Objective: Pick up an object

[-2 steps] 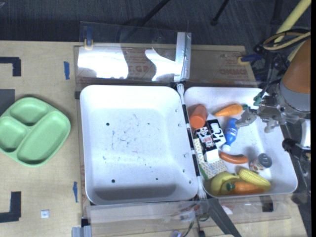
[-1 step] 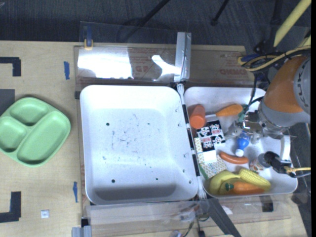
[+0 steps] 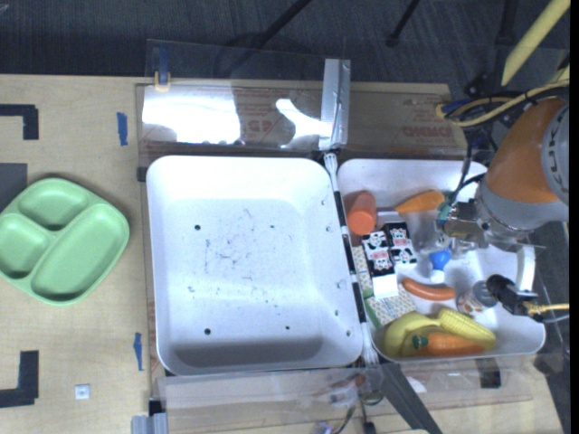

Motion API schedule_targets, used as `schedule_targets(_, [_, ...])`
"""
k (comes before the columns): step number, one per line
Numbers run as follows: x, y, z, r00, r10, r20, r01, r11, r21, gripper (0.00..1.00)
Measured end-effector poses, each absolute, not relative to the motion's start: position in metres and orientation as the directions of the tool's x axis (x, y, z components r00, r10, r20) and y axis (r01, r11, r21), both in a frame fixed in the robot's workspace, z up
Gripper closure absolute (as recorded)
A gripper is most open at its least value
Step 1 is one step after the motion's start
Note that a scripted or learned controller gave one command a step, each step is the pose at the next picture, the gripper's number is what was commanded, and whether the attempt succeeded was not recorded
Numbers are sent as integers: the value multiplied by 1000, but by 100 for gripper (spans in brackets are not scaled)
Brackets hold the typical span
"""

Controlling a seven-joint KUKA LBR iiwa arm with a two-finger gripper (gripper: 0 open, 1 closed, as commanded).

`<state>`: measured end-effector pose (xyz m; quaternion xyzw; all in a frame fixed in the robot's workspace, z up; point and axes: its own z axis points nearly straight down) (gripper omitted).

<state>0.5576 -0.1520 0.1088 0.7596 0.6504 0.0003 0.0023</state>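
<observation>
The right bin (image 3: pixel 507 337) holds several toys. An orange cylinder (image 3: pixel 362 212) lies at its left wall, with an orange carrot-shaped piece (image 3: pixel 421 202) beside it. A black-and-white patterned box (image 3: pixel 389 247) sits in the middle, next to a small blue object (image 3: pixel 439 260). Nearer the front are a red sausage (image 3: pixel 427 289), a yellow banana (image 3: pixel 403 330), a corn cob (image 3: pixel 466 324) and a carrot (image 3: pixel 445 344). The gripper (image 3: pixel 450 227) reaches down from the right over the middle of this bin, just above the blue object and right of the patterned box.
The left bin (image 3: pixel 172 183) lies beside the right one, with a shared wall between them. A green divided plate (image 3: pixel 59 240) rests on the bench at far left. A clear panel (image 3: pixel 235 107) stands behind the bins. The arm's orange band (image 3: pixel 529 161) hangs over the right bin's far corner.
</observation>
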Motion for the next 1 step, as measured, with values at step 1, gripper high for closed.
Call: schedule_targets(1, [610, -113, 228, 257, 966, -1, 966, -257, 0, 100])
